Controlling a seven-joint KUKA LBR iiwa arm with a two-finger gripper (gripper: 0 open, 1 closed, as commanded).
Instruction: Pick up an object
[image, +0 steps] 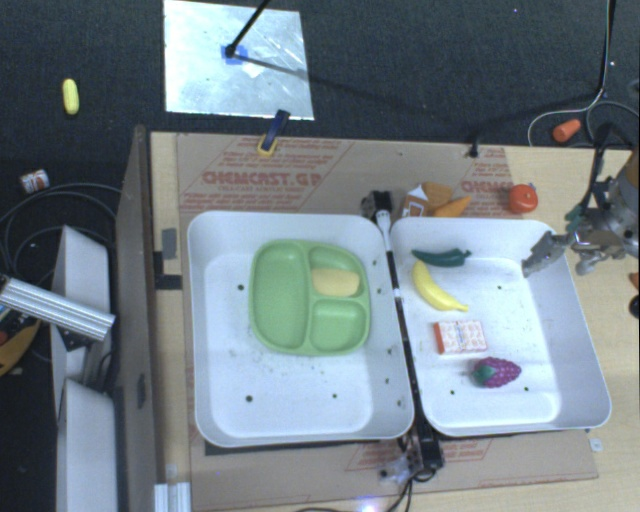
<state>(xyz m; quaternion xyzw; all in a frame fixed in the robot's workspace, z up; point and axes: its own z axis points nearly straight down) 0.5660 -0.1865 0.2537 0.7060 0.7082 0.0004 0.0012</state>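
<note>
White right bin (560, 330) holds a pepper (441, 257), banana (436, 287), box (460, 336) and grapes (497, 372), with bare floor toward its right wall. Over that upper right rim hangs the claw (560, 255), fingers apart and clamped on nothing.

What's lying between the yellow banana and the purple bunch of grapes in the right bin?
In the camera view, a small red-and-white box lies between the yellow banana and the purple bunch of grapes.

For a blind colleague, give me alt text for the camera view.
A gripper hovers at the right bin's far right edge, above a banana, green pepper, small box and purple grapes. The left bin holds a green divided plate.
</note>
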